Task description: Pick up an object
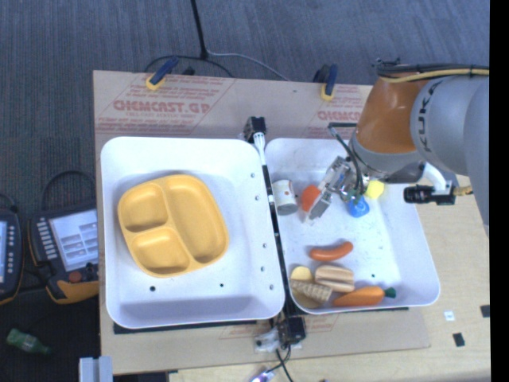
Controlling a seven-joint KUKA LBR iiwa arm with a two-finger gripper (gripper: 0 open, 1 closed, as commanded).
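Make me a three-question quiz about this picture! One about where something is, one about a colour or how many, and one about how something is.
1. Where is the yellow divided plate?
A. left bin
B. right bin
C. floor

2. What colour is the toy sausage?
A. green
B. red-orange
C. purple

3. How does the toy carrot sit?
A. standing upright
B. hanging from the gripper
C. lying flat

Answers: 1 A, the plate rests in the left bin. 2 B, the sausage is red-orange. 3 C, the carrot lies flat along the right bin's front edge, away from the gripper.
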